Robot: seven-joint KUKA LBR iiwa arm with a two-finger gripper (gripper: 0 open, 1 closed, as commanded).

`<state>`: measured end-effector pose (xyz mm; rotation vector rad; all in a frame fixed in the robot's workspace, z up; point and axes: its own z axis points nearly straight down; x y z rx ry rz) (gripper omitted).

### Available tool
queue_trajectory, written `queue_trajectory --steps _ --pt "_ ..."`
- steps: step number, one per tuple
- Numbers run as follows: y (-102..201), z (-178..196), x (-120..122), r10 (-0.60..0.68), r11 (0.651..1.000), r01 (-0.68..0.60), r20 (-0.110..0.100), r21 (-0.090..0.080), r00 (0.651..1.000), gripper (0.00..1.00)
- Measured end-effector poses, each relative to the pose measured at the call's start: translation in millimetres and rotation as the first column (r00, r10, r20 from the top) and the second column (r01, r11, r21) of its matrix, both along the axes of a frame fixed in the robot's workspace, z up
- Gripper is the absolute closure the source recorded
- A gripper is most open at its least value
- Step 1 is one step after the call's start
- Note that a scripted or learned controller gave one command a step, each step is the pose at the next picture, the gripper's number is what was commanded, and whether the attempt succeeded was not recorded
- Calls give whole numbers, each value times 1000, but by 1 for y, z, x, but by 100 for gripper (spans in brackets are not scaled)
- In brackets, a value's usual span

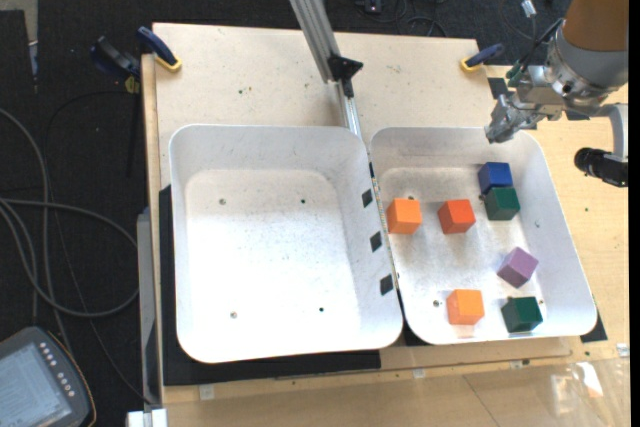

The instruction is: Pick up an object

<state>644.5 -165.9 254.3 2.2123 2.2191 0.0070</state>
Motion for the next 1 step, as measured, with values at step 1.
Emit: queue_trajectory --steps 1 --pt "0 30 1 0 1000 0 -4 1 1000 100"
